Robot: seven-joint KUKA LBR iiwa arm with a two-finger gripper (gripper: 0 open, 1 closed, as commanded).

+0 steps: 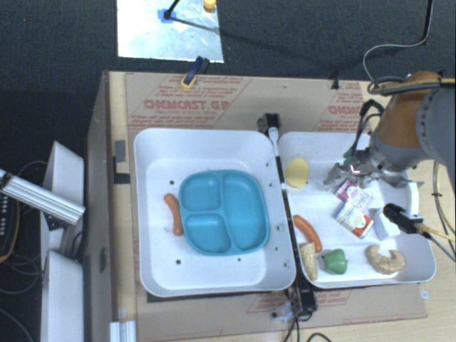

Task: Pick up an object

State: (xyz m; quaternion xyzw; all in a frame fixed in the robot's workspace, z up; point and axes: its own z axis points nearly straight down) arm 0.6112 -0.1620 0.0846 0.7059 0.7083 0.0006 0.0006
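My gripper (351,173) hangs over the back of the right bin (420,262), reaching in from the right. Just below it lies a small red and white carton (356,209), tilted, its upper end right under the gripper. I see nothing held. The same bin also holds a pale yellow fruit (297,171) at the back left, an orange sausage (307,231), a green pepper (335,261), a pale corn-like piece (309,260) and a tan croissant (385,260) along the front.
The left bin (153,191) holds a blue divided plate (222,211) with a second orange sausage (173,214) beside it. A dark bar (281,191) divides the two bins. A black part with a white bracket (402,216) juts over the right bin's right side.
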